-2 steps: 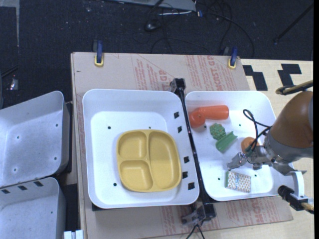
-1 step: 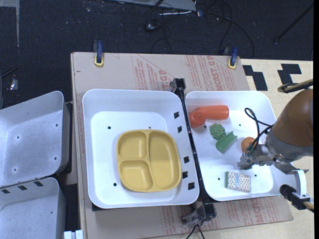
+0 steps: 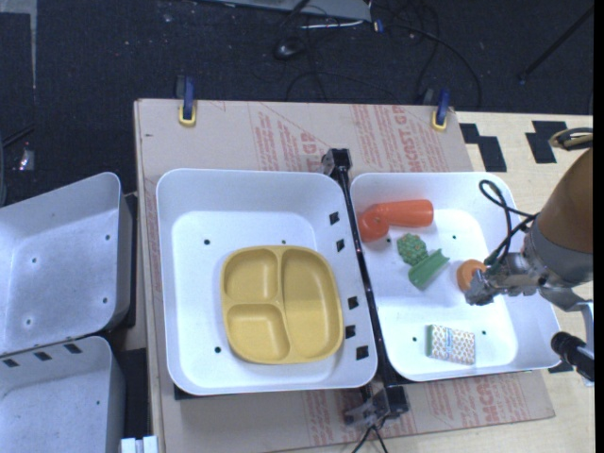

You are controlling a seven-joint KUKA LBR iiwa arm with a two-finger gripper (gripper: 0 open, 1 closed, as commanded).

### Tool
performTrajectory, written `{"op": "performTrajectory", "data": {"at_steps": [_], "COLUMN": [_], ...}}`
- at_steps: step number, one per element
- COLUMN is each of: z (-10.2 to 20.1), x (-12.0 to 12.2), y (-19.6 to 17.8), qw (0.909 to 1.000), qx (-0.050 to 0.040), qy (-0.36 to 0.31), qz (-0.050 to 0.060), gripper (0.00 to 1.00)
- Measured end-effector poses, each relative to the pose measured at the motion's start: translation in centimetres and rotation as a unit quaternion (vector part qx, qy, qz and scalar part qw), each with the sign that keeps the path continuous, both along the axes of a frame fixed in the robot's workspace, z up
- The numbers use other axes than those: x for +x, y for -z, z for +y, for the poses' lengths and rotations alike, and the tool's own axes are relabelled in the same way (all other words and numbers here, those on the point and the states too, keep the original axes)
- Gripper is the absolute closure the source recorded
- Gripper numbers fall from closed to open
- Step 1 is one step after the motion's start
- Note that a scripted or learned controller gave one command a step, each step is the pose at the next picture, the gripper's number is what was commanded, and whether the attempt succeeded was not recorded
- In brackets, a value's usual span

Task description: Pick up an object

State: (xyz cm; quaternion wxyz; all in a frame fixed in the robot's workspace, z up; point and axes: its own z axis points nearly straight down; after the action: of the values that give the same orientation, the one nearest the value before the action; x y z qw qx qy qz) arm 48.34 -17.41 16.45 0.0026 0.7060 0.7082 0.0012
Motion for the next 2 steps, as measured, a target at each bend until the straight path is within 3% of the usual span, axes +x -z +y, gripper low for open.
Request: {"op": "performTrajectory", "data": {"at_steps": [2], "z": [0.0], "x": [0.7], "y": [-8.6], "qw": [1.0000], "qx": [-0.0001], "qy": [0.000], "qz": [0.000], "gripper": [1.00]}}
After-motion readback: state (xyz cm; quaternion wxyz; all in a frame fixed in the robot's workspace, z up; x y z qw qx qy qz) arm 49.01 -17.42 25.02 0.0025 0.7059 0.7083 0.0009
